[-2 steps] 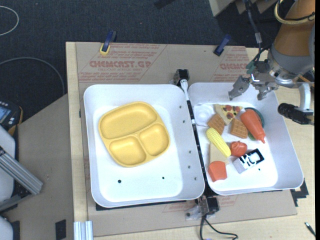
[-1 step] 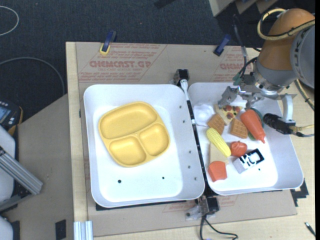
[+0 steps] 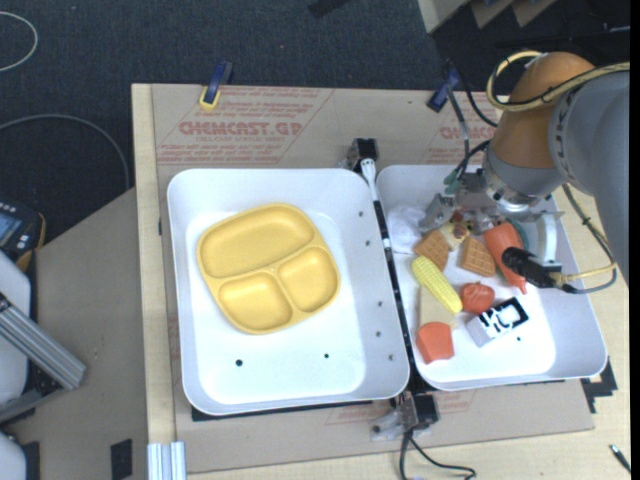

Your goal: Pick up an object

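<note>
My gripper [image 3: 462,211] is low over the far part of the right bin [image 3: 570,353], below the grey wrist and orange band. Just beneath and in front of it lie two brown toast-like wedges [image 3: 433,247] [image 3: 478,258] and an orange carrot-like piece [image 3: 500,239]. A yellow corn cob [image 3: 437,284] lies slantwise near the bin's left wall. A small red piece [image 3: 478,295], an orange-red cup shape [image 3: 435,341] and a black-and-white block [image 3: 501,317] sit nearer the front. The gripper's tip is hidden among these objects.
The left bin [image 3: 200,368] holds a yellow three-compartment plate [image 3: 266,266]. A black divider [image 3: 385,258] runs between the bins. A yellow cable [image 3: 590,273] loops from the arm over the right bin's right side, ending in a black plug [image 3: 522,265].
</note>
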Robot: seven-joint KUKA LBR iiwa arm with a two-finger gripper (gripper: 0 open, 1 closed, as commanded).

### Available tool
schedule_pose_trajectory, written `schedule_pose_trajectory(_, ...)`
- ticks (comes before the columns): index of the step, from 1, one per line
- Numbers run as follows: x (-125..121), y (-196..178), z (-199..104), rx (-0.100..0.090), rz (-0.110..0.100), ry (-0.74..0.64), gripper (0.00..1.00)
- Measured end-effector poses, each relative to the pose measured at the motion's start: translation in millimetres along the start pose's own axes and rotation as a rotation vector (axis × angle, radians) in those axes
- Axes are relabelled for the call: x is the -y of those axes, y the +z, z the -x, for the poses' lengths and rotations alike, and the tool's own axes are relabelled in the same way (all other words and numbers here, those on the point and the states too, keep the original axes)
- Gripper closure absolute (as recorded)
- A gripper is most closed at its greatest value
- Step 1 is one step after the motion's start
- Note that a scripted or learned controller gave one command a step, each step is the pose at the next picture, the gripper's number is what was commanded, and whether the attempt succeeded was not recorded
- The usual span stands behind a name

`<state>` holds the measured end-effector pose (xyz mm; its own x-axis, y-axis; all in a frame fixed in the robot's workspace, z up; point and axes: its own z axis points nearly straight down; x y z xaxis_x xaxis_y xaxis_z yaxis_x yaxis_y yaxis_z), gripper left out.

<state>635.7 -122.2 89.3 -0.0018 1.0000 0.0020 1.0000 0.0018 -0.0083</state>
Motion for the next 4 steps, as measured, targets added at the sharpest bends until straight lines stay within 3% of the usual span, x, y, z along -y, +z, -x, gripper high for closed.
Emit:
schedule_pose_trajectory(1, 0.0, 4.1, -0.1, 0.001, 0.004, 0.002, 0.00)
schedule_pose_trajectory(2, 0.0, -7.0, 0.7, 0.002, 0.004, 0.003, 1.00)
schedule_pose_trajectory(4, -2.9, -115.7, 2.8, 0.004, 0.017, 0.000, 1.00)
